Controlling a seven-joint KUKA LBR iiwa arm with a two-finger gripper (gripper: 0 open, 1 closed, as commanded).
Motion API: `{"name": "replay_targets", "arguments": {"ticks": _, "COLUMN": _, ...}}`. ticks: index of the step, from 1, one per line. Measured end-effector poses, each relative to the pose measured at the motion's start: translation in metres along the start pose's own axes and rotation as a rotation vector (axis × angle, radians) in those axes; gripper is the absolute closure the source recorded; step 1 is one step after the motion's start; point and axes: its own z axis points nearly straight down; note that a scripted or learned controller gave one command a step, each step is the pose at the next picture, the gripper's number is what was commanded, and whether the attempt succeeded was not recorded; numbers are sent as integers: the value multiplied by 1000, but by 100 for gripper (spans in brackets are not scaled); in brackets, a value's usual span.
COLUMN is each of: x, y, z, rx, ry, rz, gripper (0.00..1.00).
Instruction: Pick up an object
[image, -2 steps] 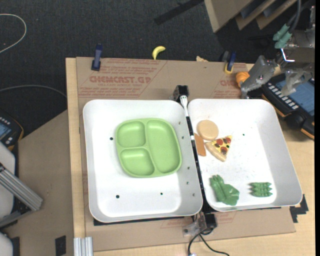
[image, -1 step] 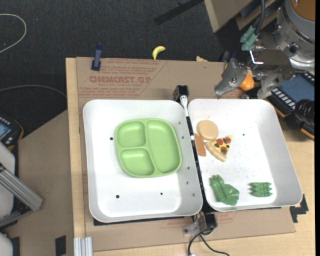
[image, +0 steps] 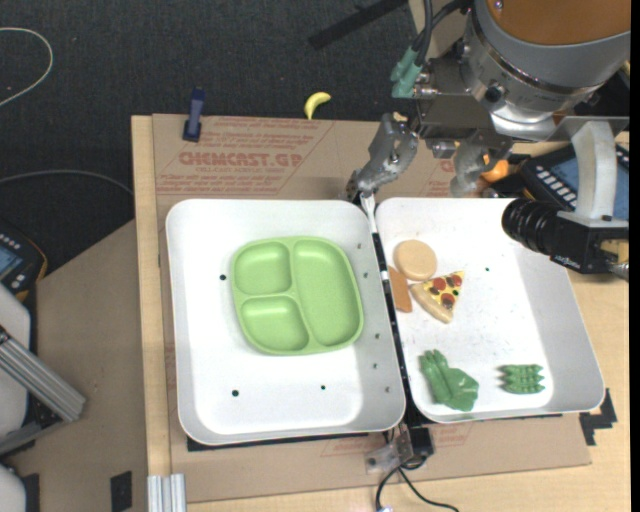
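Note:
My gripper (image: 423, 176) hangs open over the back edge of the right bin (image: 560, 330), near the seam between the bins, with nothing between its fingers. In front of it in the right bin lie a round tan bun (image: 415, 258), a thin orange-brown strip (image: 401, 292) and a pizza slice (image: 442, 294). Near the front edge of that bin lie a green leafy piece (image: 448, 384) and a small green pod (image: 521, 378). A green divided plate (image: 297, 295) sits in the left bin (image: 200, 300).
The bins stand on a brown board (image: 260, 155). A small yellow banana (image: 317, 102) and a blue object (image: 193, 115) lie behind the left bin, outside it. Cables hang at the front edge (image: 400, 465).

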Motion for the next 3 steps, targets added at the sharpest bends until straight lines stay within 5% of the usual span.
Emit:
{"name": "replay_targets", "arguments": {"ticks": 1, "x": 33, "y": 0, "z": 0, "rx": 0, "ry": 0, "rz": 4, "gripper": 0}}
{"name": "replay_targets", "arguments": {"ticks": 2, "x": 31, "y": 1, "z": -11, "rx": -3, "ry": 0, "rz": 7, "gripper": 100}}
{"name": "replay_targets", "arguments": {"ticks": 3, "x": 32, "y": 1, "z": -22, "rx": -6, "ry": 1, "rz": 6, "gripper": 100}}
